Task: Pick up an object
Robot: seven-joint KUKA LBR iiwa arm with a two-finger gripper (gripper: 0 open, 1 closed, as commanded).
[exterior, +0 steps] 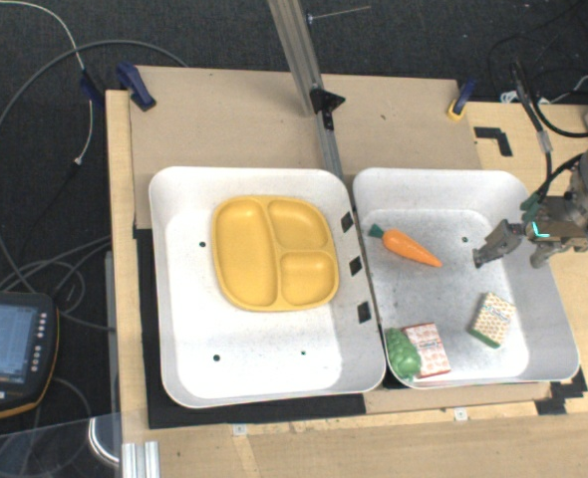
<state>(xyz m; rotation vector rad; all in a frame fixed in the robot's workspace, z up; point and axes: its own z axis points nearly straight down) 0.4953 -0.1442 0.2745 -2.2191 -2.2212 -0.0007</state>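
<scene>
Plastic, board and brushed metal

The yellow divided tray [274, 252] looks smooth, matt plastic; both white bins [179, 297] have a faintly speckled, matt plastic finish. The bench [224, 118] is bare, fibrous brown board, and the slanted pole [292, 28] looks brushed metal.

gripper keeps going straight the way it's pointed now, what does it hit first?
The gripper sits over the right bin's right side, fingers angled down and toward the left of the view. Straight on, it would probably meet bare bin floor first; the carrot lies further along that line. Depth is unclear from this single view.
</scene>
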